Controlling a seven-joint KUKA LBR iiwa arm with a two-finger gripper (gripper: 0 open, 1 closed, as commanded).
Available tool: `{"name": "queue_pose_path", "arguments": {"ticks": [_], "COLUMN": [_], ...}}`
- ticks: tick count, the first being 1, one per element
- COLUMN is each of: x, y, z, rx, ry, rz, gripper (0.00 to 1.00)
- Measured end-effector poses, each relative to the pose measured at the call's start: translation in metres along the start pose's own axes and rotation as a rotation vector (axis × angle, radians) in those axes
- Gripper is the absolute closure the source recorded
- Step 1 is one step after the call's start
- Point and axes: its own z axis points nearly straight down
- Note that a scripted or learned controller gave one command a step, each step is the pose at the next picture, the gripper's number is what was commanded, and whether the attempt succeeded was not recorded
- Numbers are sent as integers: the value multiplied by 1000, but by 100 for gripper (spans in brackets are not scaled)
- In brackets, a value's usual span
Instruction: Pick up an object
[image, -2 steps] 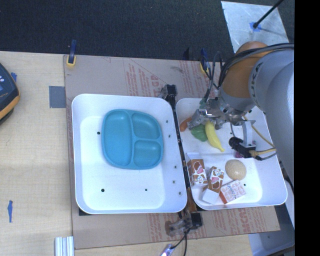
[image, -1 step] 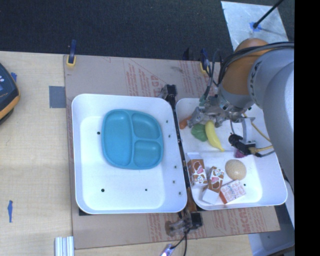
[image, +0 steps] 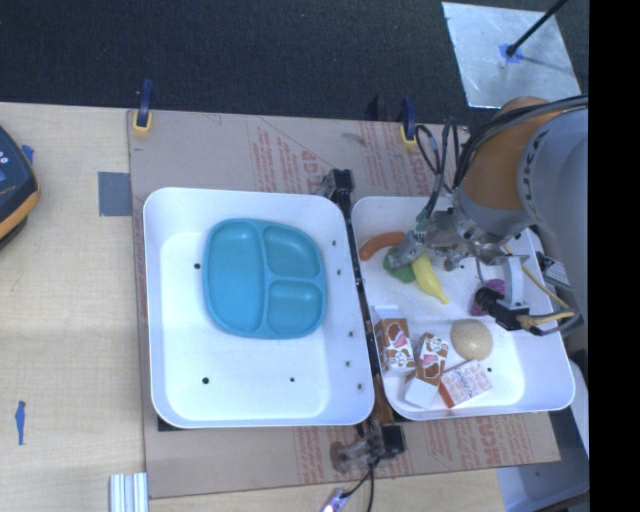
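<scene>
Bench (image: 70, 330) bears two bins (image: 170, 300)

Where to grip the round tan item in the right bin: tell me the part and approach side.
Grip the round tan item across its widest middle, coming straight down. It is rounded, and cartons crowd its lower left, so fingers probably fit best above and below-right.

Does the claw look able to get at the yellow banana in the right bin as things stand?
Probably yes. The claw hangs in the right bin right by the yellow banana, whose top lies uncovered. A green piece and an orange piece crowd its upper end, so a clean grip may be tight.
</scene>
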Motion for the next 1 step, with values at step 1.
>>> {"name": "queue_pose_path", "arguments": {"ticks": [1], "x": [-1], "y": [0], "z": [-10], "rx": [2], "ry": [0], "rz": [-1], "gripper": [100]}}
